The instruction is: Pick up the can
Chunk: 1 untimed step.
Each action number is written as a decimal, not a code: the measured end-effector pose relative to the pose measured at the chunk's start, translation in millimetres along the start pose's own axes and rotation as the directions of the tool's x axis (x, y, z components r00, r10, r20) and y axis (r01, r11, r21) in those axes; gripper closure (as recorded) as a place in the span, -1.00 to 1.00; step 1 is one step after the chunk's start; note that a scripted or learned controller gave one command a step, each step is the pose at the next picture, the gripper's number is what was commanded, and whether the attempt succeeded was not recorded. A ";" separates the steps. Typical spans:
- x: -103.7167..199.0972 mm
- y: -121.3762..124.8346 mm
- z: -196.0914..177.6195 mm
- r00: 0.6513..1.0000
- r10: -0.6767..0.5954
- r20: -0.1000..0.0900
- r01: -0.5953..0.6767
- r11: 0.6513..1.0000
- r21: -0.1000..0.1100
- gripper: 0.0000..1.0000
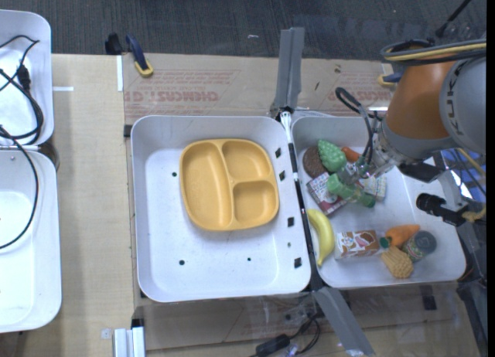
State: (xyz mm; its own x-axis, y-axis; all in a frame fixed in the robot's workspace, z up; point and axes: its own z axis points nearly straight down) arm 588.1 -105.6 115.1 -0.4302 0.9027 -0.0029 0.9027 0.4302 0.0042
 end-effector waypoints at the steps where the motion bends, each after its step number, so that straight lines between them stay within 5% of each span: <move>1: 0.0 -1.1 1.4 1.000 0.001 -0.001 -0.001 1.000 0.002 -1.00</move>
State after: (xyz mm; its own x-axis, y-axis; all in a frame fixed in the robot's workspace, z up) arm 587.1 -106.0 113.7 -0.4293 0.9032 -0.0020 0.9032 0.4293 0.0021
